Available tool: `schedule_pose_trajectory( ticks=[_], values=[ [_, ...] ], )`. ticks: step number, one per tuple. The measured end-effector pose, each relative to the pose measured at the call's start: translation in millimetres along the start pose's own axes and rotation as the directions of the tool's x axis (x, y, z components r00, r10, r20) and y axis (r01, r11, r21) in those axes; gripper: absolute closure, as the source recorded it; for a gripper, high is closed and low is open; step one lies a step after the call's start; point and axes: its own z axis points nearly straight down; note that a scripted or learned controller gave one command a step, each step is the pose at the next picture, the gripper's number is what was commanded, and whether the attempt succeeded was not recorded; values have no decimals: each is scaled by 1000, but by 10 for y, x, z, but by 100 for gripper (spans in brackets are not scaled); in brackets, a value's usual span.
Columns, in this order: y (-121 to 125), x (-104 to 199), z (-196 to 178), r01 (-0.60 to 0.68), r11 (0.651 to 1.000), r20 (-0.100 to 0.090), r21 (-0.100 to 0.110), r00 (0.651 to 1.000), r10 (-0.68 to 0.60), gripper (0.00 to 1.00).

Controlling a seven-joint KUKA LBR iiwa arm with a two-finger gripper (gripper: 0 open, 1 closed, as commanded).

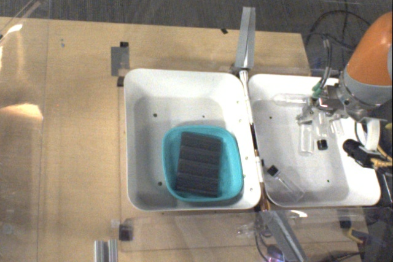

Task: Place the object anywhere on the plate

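Observation:
A dark grey ridged block (198, 162) lies flat on the teal plate (231, 159), which sits in the front half of the left bin (141, 132). My gripper (313, 135) hangs over the right bin (276, 193), well to the right of the plate and apart from the block. Its two clear fingers (305, 137) point down toward the bin floor with a gap between them and nothing in it. The grey wrist with its orange band (371, 58) stands at the right edge.
A small clear piece with a black end (279, 177) lies near the front left of the right bin. A metal divider post (245, 40) rises behind the seam between the bins. Cables (362, 153) hang by the wrist at the right.

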Motion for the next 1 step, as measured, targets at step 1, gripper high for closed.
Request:
schedule_pose_trajectory(
  ticks=[1],
  values=[
    [-165, 810, -3, 30, 1000, -1, 3, 1000, -30, 100]
  ],
)
